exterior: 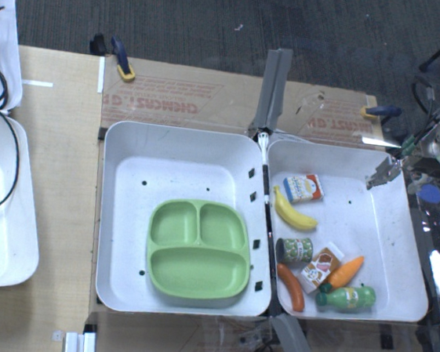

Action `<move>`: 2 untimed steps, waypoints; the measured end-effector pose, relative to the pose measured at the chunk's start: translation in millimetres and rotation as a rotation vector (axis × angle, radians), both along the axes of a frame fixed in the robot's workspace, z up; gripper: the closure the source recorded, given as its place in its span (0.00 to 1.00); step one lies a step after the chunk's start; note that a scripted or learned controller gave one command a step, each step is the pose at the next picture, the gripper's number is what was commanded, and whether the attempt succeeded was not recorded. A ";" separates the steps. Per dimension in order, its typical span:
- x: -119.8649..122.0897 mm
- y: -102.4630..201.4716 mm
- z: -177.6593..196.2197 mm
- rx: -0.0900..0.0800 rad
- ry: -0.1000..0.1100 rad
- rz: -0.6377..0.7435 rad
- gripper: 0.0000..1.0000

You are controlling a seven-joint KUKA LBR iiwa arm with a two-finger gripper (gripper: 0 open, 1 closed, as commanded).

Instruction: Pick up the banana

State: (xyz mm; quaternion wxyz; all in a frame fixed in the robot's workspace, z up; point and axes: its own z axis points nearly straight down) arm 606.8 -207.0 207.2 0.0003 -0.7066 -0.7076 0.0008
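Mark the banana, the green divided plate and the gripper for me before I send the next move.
banana point(293, 210): camera view, middle of its curved yellow body.
green divided plate point(199, 251): camera view, ridge between its compartments.
gripper point(381, 175): camera view, at its fingertips over the right bin's far right corner.

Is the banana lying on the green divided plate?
No. The banana lies in the right bin beside the small carton, while the green plate sits in the left bin.
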 end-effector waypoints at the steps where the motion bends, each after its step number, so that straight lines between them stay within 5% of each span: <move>1: 11.8 89.0 -86.7 0.001 0.002 -0.005 0.00; 2: -35.0 173.0 -16.1 0.000 0.001 0.045 0.00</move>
